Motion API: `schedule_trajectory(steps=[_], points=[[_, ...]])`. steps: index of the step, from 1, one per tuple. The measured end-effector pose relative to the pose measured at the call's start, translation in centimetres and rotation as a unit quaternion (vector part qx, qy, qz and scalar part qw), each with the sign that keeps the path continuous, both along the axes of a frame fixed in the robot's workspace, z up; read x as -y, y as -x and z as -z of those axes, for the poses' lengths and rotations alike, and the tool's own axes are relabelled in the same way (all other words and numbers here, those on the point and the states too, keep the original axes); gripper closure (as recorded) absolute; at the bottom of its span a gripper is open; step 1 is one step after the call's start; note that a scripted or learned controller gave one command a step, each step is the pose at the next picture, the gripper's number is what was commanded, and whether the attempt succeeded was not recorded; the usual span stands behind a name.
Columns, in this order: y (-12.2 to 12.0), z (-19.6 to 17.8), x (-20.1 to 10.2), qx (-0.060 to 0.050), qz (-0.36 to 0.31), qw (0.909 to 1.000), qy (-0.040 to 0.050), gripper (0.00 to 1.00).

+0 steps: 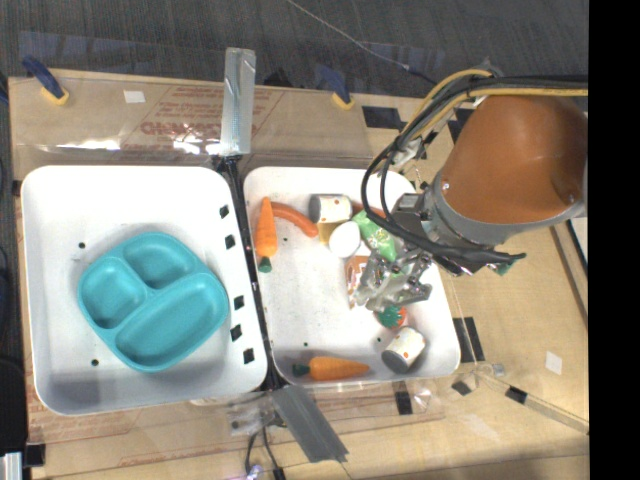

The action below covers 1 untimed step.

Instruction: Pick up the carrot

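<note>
A carrot point(265, 232) lies at the left side of the right bin point(305, 298), close to the divider, its green stalk end pointing toward the near side. Touching its upper end, a curved orange-red piece point(295, 219) runs rightward toward a small grey-and-white cylinder point(329, 207). A second carrot point(335, 369) lies along the near wall, beside another small cylinder point(403, 349). The gripper point(390, 286) hangs over the right part of this bin among cluttered small items, well apart from both carrots; whether its fingers are spread or closed cannot be told. The left bin point(50, 268) holds a teal divided plate point(150, 298).
</note>
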<state>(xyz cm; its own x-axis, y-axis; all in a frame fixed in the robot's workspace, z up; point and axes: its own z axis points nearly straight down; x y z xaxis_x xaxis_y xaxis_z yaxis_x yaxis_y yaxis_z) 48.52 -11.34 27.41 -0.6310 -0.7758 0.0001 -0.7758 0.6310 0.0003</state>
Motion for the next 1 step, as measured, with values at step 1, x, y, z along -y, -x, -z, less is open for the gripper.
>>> schedule_trajectory(steps=[1], points=[[-0.16,-1.07,-0.22,0.001,-0.004,1.0000,0.0003,1.00]])
